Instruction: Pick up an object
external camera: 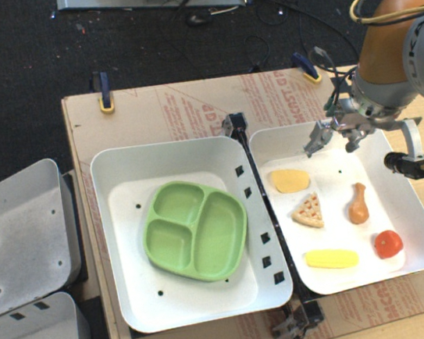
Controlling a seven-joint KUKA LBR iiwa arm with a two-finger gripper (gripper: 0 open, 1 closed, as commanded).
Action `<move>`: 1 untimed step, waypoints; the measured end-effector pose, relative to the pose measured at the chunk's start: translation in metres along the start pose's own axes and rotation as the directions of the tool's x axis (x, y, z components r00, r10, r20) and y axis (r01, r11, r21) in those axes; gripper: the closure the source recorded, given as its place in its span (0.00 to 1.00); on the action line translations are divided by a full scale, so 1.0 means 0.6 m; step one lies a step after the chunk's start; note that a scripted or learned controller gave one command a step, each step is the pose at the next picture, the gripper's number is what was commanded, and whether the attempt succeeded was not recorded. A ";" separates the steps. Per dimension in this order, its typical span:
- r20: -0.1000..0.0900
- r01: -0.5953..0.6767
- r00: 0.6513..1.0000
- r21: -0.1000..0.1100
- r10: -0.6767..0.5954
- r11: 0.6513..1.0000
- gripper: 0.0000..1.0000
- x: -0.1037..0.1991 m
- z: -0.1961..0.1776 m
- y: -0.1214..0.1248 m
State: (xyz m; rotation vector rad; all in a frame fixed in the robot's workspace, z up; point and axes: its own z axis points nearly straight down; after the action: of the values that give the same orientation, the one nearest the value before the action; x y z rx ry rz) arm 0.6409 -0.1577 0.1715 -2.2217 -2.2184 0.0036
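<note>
The gripper (pixel 334 138) hangs over the right bin's (pixel 419 209) far end, fingers spread, nothing between them. The toys lie below — the bun (pixel 289 181) is nearest. Come straight down, centred on it, before closing.

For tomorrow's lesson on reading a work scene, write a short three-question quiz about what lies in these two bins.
1. True or false: the green tray lies in the left bin.
2. How many toy foods lie in the right bin?
3. Which food lies nearest the pincer? A tomato B bread roll C banana

Key: 1 true. 2 five: bread roll, pizza slice, drumstick, banana, tomato. 3 B.
</note>
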 end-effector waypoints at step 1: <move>0.000 0.000 1.000 0.001 0.000 1.000 0.00 -0.005 0.105 -0.002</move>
State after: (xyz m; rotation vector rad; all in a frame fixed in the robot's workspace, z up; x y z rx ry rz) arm 0.6394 -0.1604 0.1083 -2.2207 -2.2184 0.0039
